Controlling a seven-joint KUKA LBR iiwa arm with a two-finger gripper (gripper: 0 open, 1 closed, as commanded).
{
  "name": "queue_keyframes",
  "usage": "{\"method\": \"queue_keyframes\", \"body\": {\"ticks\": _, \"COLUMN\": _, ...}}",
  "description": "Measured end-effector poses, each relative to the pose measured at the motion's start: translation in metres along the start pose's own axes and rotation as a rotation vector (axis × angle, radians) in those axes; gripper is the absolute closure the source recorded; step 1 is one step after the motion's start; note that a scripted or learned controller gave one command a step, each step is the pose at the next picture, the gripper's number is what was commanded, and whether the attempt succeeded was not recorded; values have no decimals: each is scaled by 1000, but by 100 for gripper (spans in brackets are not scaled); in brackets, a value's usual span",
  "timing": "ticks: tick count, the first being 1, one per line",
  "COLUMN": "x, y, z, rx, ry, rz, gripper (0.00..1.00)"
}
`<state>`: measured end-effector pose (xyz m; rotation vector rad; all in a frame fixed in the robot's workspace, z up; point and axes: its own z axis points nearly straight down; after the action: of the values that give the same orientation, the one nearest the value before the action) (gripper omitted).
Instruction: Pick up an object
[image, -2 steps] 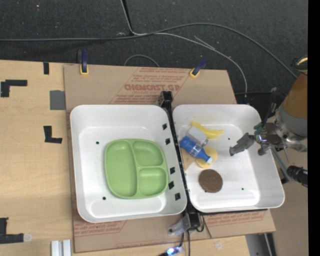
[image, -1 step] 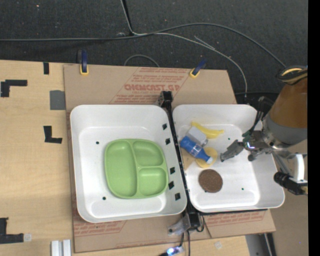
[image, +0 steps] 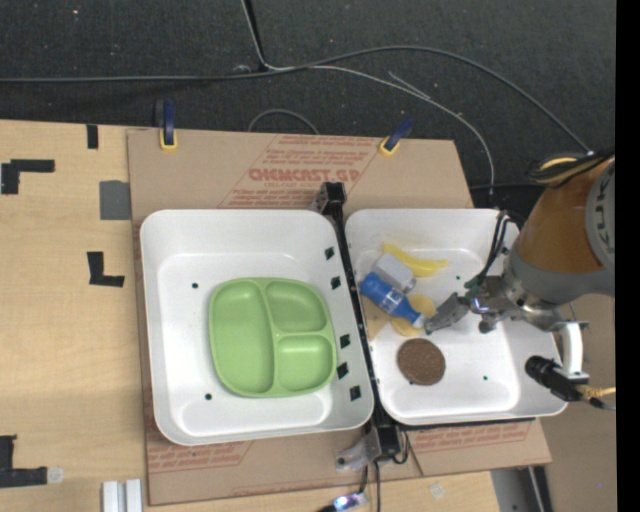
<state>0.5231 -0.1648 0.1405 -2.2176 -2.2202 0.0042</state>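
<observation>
The right bin (image: 500, 395) holds a brown round disc (image: 421, 361), a blue bottle with a pale cap (image: 382, 291) and yellow pieces (image: 417, 265) at its back left. My gripper (image: 446, 314) hangs low over this bin, its dark fingers pointing left, just right of the bottle and above-right of the disc. Nothing shows between the fingers. A green divided plate (image: 270, 335) lies in the left bin (image: 170, 270).
Both bins sit on a cardboard sheet (image: 290, 170) held by clamps at the back. The grey arm with its orange band (image: 560, 235) comes in over the right bin's right rim. A black divider clip (image: 332, 197) marks where the bins meet.
</observation>
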Motion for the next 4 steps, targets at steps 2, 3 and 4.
{"method": "queue_keyframes", "body": {"ticks": 2, "x": 2, "y": 2, "z": 38, "rx": -6, "ry": 1, "rz": -1, "gripper": 100}}
{"method": "queue_keyframes", "body": {"ticks": 3, "x": 8, "y": 1, "z": -5, "rx": -5, "ry": -1, "rz": 0, "gripper": 100}}
{"method": "queue_keyframes", "body": {"ticks": 4, "x": 12, "y": -3, "z": -66, "rx": -8, "ry": -2, "rz": -1, "gripper": 100}}
